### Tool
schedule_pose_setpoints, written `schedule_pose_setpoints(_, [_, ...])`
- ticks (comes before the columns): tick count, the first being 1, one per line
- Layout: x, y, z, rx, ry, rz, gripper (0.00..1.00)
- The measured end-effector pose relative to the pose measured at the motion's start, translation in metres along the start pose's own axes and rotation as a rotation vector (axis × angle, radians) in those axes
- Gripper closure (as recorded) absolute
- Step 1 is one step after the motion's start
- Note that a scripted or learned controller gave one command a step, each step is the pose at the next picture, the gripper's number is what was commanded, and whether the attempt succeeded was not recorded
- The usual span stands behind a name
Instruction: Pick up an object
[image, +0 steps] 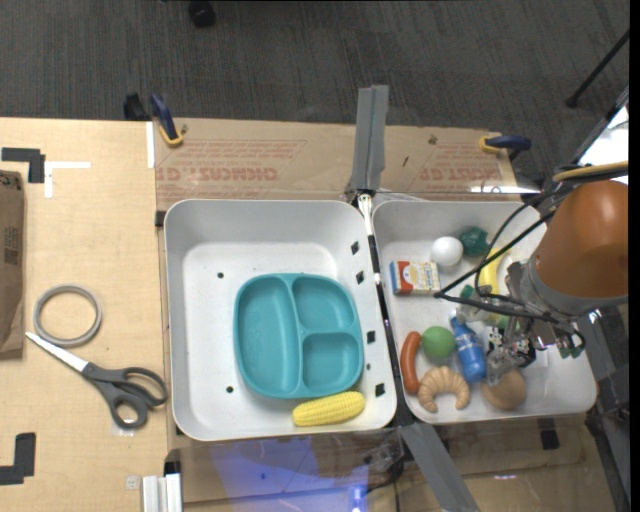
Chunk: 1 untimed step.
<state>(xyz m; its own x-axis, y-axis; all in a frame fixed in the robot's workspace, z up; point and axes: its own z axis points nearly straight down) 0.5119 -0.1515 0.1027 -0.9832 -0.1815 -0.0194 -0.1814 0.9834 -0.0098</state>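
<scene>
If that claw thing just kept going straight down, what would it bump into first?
Probably the blue bottle or the brown ball: the gripper hangs over them in the right bin. Depth is unclear.

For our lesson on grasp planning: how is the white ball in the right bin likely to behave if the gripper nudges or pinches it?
The white ball looks round and smooth, so it would probably roll when nudged. It may slip from a two-finger pinch. It lies near the small carton, which might stop it on that side.
</scene>
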Motion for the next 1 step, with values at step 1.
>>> schedule_pose_setpoints(1, [-0.0055,-0.0004,-0.0155,0.005,-0.016,-0.001,1.0])
